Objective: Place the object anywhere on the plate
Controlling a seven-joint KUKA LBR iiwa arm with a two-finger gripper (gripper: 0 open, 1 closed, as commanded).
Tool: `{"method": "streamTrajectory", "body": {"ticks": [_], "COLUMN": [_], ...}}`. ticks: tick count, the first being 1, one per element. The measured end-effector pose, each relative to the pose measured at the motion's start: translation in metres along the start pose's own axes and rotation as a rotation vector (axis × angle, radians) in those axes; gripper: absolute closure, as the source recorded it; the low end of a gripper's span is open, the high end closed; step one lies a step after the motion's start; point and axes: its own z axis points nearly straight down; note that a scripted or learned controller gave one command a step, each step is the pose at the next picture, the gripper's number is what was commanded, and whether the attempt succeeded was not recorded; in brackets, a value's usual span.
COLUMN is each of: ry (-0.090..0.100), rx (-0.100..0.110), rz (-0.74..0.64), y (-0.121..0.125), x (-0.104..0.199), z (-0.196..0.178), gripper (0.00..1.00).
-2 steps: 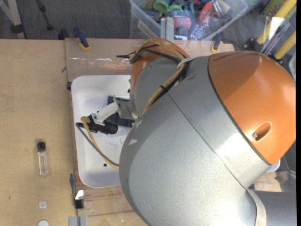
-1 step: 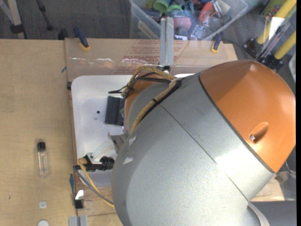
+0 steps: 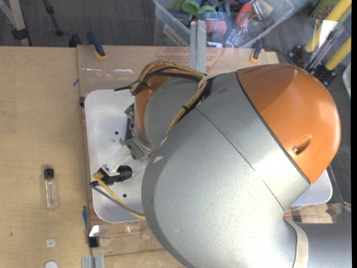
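Grey arm (image 3: 223,166) over white bin (image 3: 103,121), pincer (image 3: 135,144) state cannot be told, glass vial (image 3: 50,187) on bench (image 3: 33,105)

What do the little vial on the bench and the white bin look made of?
Vial: clear glass or hard plastic, glossy, see-through body with a black cap; can't tell which. Bin: likely white moulded plastic, smooth, with a soft sheen and rounded corners.
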Motion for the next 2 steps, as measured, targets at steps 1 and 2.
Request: {"method": "streamTrajectory", "body": {"ticks": [1,2], "ry": [-0.008,0.004], "rx": [0.006,-0.003], "rz": [-0.241,-0.448], "y": [0.004,-0.028], "x": [-0.097,-0.044], "z": [-0.028,-0.002], "gripper": [1.00,1.00]}}
